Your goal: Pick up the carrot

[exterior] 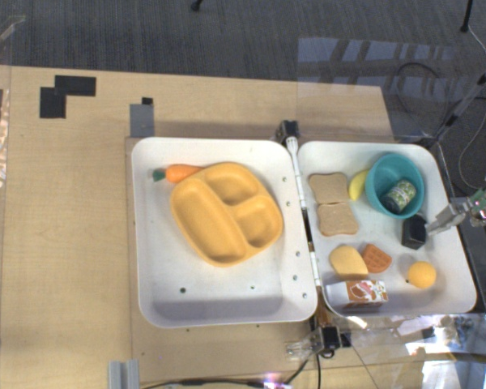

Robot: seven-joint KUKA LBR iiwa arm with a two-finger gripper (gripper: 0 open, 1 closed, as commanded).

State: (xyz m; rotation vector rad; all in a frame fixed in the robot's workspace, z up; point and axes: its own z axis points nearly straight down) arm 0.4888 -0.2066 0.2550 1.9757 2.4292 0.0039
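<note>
The carrot [181, 173], orange with a green top, lies in the left bin [158, 298] near its far left corner. It rests against the far edge of a yellow divided plate [225, 213]. My gripper [476, 207] shows only in part at the right rim of the right bin [449, 298]. It is far from the carrot, a full bin's width to its right. Nothing is visible in its grasp.
The right bin holds two bread slices [332, 203], a teal bowl [393, 183] with a green can inside, a yellow piece [356, 186], a cheese wedge [348, 260], a waffle [377, 258], an orange [421, 275] and a small carton [366, 291].
</note>
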